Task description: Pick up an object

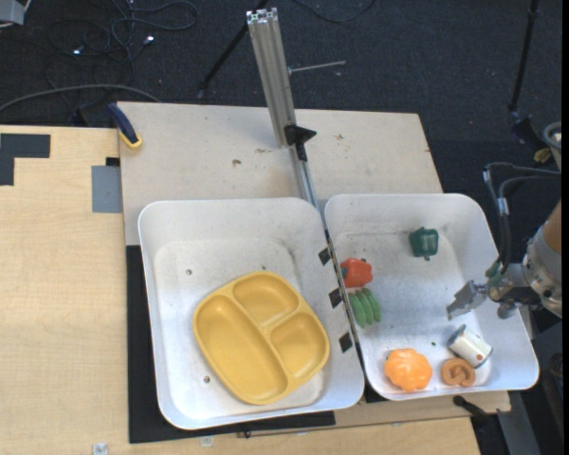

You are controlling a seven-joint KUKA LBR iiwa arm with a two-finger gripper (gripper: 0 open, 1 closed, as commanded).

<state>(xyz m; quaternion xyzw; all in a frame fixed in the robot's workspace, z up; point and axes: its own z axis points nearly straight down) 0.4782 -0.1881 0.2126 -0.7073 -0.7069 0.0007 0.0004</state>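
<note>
The right bin (398,211) holds several small objects. A green pepper (424,243) lies toward the back, with a red piece (357,272) and a green ribbed piece (365,306) against the left wall. An orange fruit (408,369), a brown ring-shaped piece (458,373) and a white cylinder (470,347) sit along the front. My gripper (480,309) reaches in over the bin's right side, just above the white cylinder. Its fingers stand apart, open, with nothing between them.
The left bin (171,226) carries a yellow divided plate (260,336). A metal post (273,74) rises behind the bins, near their shared wall. Black clips (334,297) sit along that wall. The wooden bench top extends to the left.
</note>
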